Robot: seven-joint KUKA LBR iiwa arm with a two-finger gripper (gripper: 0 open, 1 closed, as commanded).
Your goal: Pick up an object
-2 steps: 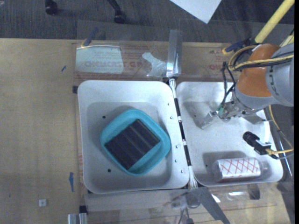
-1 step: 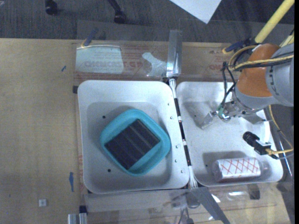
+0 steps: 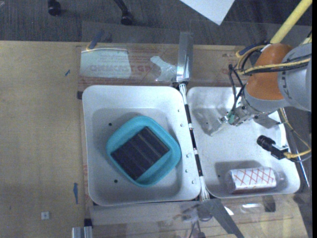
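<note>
Left bin [image 3: 94, 133] holds a teal square container [image 3: 143, 150] with a dark ribbed block [image 3: 138, 152] inside, sitting near centre. Right bin [image 3: 292, 182] has a bottle with a red crosshatch label [image 3: 252, 178] lying on its side by the near wall. Gripper [image 3: 212, 124] hangs low over that bin's far-left area; grip state can't be made out.

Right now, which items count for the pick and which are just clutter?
For the pick:
- gripper, in the right bin
- clear bottle with red-patterned label
- teal container with dark insert, left bin

Lying about:
- plastic wrap
- office chair base
</note>
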